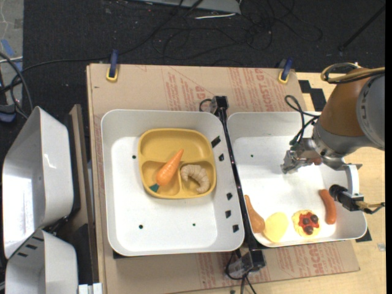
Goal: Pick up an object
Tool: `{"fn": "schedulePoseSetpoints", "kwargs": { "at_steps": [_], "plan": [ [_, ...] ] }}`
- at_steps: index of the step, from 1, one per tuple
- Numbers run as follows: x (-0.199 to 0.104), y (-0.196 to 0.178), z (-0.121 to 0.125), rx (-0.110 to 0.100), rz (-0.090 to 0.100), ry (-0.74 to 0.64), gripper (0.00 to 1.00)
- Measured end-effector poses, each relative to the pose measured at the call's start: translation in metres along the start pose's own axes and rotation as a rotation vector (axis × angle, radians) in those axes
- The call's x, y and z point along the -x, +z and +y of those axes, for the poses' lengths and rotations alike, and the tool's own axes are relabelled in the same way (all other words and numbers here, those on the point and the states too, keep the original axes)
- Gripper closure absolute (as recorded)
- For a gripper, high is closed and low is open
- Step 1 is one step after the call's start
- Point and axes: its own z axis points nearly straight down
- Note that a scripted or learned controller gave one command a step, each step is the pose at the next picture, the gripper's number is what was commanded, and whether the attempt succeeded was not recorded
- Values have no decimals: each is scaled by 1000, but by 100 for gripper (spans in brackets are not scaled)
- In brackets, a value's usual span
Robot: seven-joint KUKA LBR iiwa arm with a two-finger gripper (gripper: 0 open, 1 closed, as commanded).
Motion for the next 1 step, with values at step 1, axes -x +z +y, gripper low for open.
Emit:
{"fn": "schedulePoseSetpoints", "kwargs": {
  "at_steps": [1],
  "plan": [
    [-3,-60,9,5,-1,-4,100]
  ]
}}
